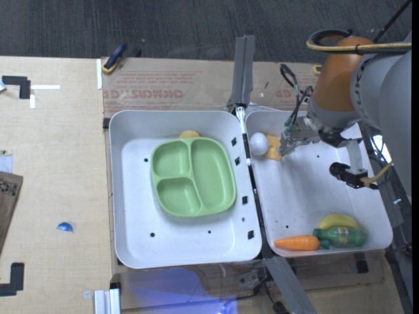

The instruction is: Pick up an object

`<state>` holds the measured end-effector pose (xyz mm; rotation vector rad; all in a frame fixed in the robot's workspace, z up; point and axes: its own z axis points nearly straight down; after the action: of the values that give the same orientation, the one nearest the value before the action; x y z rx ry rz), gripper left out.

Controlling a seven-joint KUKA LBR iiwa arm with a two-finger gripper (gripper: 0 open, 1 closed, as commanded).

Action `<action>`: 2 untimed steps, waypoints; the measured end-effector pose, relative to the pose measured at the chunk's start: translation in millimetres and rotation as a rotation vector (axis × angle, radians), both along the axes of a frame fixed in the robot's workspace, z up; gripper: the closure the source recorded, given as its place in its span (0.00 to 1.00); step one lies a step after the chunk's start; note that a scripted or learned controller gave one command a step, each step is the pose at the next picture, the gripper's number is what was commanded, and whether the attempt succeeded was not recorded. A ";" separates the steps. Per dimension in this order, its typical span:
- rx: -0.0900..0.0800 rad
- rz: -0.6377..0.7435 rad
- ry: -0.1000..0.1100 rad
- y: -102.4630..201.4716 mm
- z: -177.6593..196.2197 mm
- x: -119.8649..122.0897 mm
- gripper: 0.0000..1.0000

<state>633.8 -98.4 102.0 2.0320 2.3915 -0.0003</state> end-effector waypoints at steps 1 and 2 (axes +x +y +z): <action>0.000 0.000 0.000 0.0 0.0 -0.1 0.00; 0.001 0.105 0.020 -0.2 -13.1 20.9 0.00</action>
<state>654.7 -98.6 88.9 1.9127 2.5079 -0.0189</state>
